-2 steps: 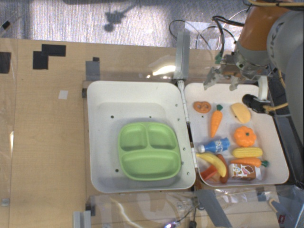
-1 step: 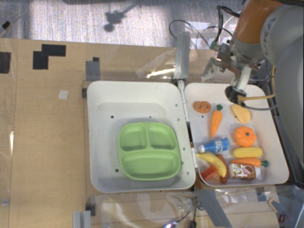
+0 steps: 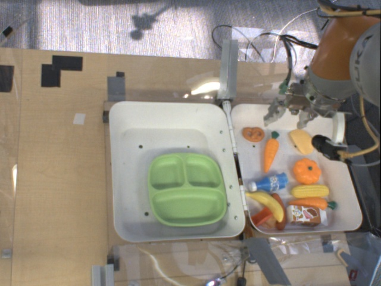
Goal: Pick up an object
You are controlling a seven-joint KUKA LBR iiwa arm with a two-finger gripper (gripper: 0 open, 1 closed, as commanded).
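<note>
My gripper (image 3: 289, 117) hangs over the far end of the right bin (image 3: 355, 210), open, with nothing between its fingers. One finger (image 3: 271, 113) is above and to the right of an orange pretzel-like piece (image 3: 253, 134). The other finger (image 3: 306, 120) is just above a yellow wedge (image 3: 301, 140). Below the gripper a carrot (image 3: 271, 151) lies lengthwise. Further toward the front are an orange pumpkin-like fruit (image 3: 306, 171), a blue bottle (image 3: 269, 183), a corn cob (image 3: 310, 191), a banana (image 3: 268, 204), a second carrot (image 3: 312, 203) and a brown carton (image 3: 306, 215).
The left bin (image 3: 128, 159) holds a green divided plate (image 3: 187, 189). A grey metal post (image 3: 228, 70) stands between the bins at the back. Cables (image 3: 268, 43) loop behind the right bin. The arm's orange band (image 3: 333, 46) is at the upper right.
</note>
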